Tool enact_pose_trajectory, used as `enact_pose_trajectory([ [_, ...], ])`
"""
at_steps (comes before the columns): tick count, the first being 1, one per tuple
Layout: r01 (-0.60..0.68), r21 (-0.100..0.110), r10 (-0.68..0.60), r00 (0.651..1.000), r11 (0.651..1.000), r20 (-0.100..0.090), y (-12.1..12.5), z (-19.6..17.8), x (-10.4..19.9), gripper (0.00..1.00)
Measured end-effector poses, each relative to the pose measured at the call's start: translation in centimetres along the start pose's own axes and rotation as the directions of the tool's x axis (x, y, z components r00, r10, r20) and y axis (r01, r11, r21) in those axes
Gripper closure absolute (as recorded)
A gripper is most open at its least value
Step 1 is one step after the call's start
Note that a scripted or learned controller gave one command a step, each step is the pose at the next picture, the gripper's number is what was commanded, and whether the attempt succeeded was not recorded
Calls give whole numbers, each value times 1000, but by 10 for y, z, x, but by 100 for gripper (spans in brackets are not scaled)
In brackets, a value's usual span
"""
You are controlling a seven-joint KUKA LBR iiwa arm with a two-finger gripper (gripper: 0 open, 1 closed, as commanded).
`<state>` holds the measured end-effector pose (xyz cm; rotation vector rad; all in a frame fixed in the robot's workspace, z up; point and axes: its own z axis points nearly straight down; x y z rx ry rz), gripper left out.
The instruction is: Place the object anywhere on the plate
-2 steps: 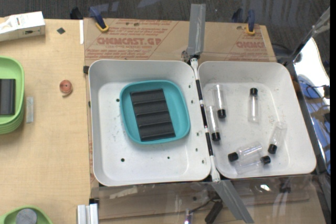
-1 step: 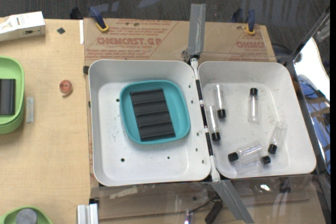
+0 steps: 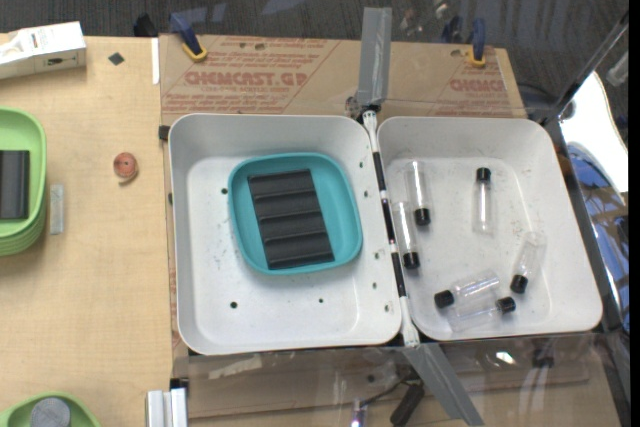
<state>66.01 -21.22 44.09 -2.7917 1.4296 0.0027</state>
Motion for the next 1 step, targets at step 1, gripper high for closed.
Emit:
enact_pose_trajectory([
  [1, 315, -1, -315, 949, 949, -2, -1, -1, -1, 0],
])
